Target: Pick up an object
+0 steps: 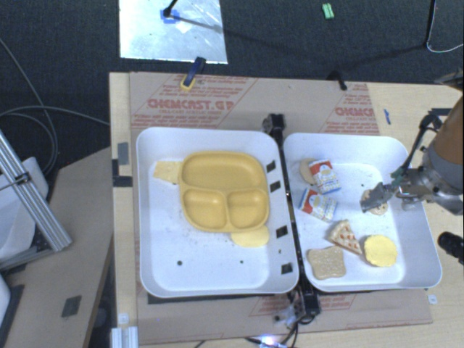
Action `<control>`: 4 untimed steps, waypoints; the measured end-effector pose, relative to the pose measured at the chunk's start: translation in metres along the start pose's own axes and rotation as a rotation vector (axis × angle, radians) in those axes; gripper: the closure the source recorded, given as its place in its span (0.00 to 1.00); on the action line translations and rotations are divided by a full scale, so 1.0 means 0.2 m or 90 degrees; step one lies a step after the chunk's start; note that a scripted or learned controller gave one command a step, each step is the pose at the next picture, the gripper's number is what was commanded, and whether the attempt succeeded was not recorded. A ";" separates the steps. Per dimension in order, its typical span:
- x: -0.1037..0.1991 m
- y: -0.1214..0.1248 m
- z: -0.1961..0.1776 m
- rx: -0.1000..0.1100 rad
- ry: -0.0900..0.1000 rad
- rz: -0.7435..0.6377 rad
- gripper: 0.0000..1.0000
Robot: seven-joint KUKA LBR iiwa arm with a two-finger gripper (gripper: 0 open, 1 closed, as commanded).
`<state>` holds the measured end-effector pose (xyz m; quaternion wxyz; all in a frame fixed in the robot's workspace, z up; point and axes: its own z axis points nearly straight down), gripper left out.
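The arm comes in at three o'clock, and its gripper (pixel 375 198) hangs low over the middle of the right bin (pixel 420 267). Whether the pincer is spread or pressed together I cannot tell; a small brownish piece may sit at its tip, but the view is too coarse to be sure.

Several candidates lie in that bin. Two small cartons, one (pixel 323 175) at eleven o'clock from the gripper and one (pixel 317 204) at nine, sit near the inner wall. A pizza slice (pixel 344 235) lies at seven o'clock, a toast (pixel 327 262) further out the same way, and a yellow disc (pixel 380 250) at six, just below the tip. The left bin (pixel 156 259) holds a yellow tray (pixel 222 191) with flat yellow pieces at its edges.

This looks like the grasp step itself: the tool is down among the items, not travelling above them. Next it needs a firm close on whatever is under the tip, then a straight lift clear of the bin wall. If nothing is caught, the disc is the closest target.
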<state>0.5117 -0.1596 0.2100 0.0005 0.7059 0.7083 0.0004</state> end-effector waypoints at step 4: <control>0.36 0.76 0.57 -0.003 -0.001 -0.003 1.00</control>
